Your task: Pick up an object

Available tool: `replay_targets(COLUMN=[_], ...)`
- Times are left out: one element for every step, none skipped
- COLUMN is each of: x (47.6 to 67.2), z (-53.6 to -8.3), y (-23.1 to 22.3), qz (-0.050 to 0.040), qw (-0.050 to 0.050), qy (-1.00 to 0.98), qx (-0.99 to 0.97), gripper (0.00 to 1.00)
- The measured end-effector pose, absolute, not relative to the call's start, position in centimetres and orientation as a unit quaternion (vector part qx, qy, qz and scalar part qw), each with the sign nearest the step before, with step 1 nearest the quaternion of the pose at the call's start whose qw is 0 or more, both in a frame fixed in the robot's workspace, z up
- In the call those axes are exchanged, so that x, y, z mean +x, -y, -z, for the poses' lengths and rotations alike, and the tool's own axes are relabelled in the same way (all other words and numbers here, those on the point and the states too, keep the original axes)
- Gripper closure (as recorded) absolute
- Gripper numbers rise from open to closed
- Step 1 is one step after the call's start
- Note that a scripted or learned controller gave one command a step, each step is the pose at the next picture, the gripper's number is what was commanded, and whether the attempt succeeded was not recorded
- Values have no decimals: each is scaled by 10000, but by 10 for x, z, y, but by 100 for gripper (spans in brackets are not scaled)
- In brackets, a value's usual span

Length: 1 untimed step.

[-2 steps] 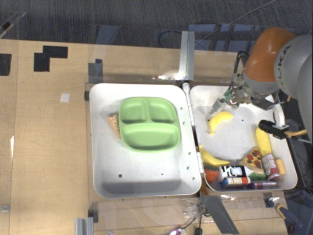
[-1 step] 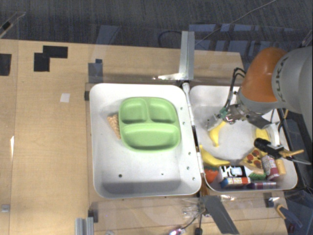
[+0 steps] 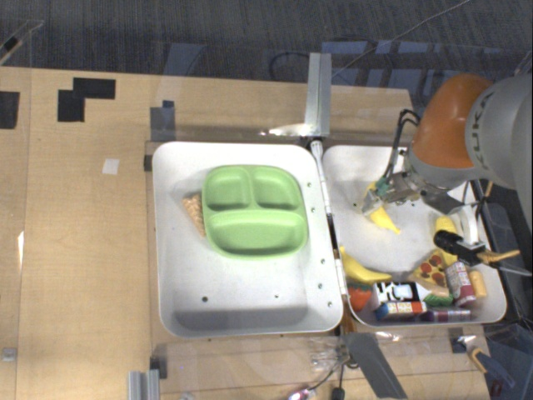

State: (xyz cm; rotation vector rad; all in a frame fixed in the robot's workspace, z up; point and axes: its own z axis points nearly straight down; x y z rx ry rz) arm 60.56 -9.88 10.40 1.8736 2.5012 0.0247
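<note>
Currently low in the right bin [image 3: 358, 163], back-left area: gripper [image 3: 385, 197], wrist leaning in from the right. Can't tell if open or closed, too small and shadowed. Directly under the tip, touching or just beside: yellow wedge [image 3: 383, 218]. Probably the target, being alone on bare floor with a clear approach. Not confirmed as held. Further front, against the dividing wall: banana [image 3: 363, 268]. Packed along the front edge, harder to single out: pizza slice [image 3: 432, 267], small bottles [image 3: 463, 283]. Well apart in the left bin [image 3: 191, 307]: green plate [image 3: 252, 209], tan thing [image 3: 193, 213] tucked under its left edge.
</note>
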Motion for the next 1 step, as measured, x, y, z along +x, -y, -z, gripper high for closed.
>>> replay_targets(x=[612], z=[-233], y=[52], qz=[-24], qw=[27], qy=[-7708], qx=[6370], gripper=[100])
